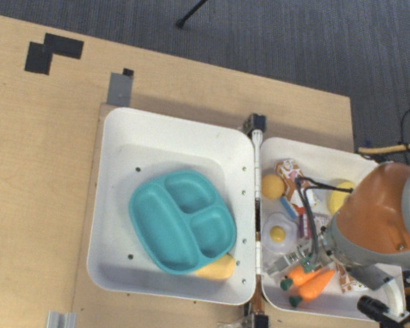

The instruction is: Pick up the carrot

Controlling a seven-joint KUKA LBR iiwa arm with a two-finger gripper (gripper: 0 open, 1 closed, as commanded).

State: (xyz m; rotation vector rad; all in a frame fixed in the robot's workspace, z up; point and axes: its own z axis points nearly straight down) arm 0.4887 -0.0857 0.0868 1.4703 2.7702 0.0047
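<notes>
We saw the arm reaching in from the right, bent low over the right bin. The gripper sat right at the carrot, which lay at the bin's near edge, leafy end toward the near left. Contact looked likely, but we could not tell how far the gripper was open or whether it had the carrot; the wrist blocked most of it. The carrot lay flat on the bin floor, so we judged a grasp in progress, not a lift. Clutter crowded it: a yellow ball and an egg farther in. The left bin held a teal tray with a banana tucked at its near edge.
</notes>
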